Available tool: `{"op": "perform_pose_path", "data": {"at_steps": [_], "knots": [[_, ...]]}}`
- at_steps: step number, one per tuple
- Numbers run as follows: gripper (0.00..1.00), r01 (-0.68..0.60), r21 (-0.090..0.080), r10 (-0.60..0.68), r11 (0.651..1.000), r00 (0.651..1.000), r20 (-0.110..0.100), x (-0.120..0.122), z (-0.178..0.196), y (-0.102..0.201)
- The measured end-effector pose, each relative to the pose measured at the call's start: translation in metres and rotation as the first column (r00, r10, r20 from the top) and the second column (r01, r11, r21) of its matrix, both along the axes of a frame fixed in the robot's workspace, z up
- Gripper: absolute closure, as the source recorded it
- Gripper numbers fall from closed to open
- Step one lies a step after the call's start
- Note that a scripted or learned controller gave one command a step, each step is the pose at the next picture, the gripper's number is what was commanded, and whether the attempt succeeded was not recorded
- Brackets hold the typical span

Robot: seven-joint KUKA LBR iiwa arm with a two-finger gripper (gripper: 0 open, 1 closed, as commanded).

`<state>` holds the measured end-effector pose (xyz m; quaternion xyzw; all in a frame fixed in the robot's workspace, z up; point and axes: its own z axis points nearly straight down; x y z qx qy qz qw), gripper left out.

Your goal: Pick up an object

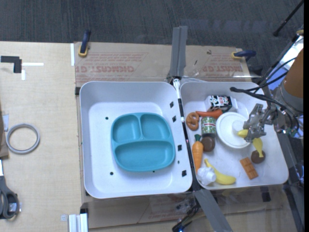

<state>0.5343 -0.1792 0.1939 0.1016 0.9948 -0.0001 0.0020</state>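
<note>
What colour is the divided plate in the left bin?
Teal blue, seen in the camera view: the divided plastic plate.

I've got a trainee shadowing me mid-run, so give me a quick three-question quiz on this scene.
1. True or false: the teal divided plate lies in the left bin.
2. What does the end effector hover over: (a) the white plate, (b) the carrot, (c) the banana?
3. Which orange item lies beside the carrot's top, near the bin divider?

Key: 1 true. 2 a, at its right rim. 3 the pretzel.
</note>
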Motion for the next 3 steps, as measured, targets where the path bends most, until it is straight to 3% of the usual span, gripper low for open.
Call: {"op": "perform_pose_path", "data": {"at_steps": [1, 2, 3], "knots": [[1.0, -0.029, 0.001, 0.029, 1.0, 1.0, -0.003, -0.04, -0.1, 0.052], [1.0, -0.535, 0.002, 0.535, 0.845, 0.845, -0.002, 0.022, -0.096, 0.004], [1.0, -0.673, 0.002, 0.673, 0.74, 0.74, -0.002, -0.017, -0.102, 0.062]]}}
